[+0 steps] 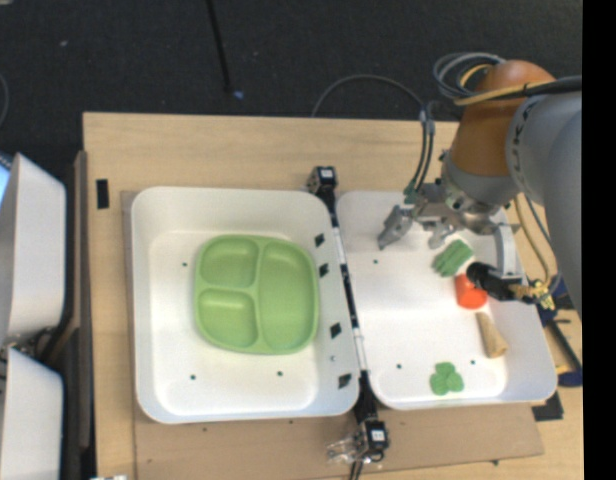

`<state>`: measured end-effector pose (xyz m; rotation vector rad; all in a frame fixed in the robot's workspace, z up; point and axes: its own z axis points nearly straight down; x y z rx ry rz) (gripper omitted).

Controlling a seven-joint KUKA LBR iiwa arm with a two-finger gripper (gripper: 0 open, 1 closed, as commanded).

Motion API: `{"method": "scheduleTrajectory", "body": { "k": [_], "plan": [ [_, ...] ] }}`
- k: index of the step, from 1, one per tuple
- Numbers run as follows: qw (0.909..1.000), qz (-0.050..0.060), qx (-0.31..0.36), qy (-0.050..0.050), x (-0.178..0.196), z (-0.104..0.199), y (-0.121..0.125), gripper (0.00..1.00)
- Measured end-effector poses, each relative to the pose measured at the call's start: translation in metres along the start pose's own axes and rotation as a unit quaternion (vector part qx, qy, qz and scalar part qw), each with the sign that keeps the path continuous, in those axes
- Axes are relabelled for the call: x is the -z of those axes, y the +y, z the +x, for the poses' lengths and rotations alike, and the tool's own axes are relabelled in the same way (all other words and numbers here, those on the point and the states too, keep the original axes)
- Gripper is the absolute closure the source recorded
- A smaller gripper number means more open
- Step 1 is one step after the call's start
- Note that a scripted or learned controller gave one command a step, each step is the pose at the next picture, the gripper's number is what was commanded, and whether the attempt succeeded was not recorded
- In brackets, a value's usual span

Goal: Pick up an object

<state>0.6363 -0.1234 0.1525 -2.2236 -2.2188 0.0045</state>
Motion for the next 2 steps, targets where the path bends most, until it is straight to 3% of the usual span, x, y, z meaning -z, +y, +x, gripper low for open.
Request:
{"method": "scheduleTrajectory", "body": {
  "k": [1,2],
  "plan": [
    [1.0000,0.000,-0.001,0.000,-0.052,-0.001,0.000,0.00],
    [1.0000,-0.003,-0.003,0.000,-0.038,-0.002,0.002,1.00]
  ]
}}
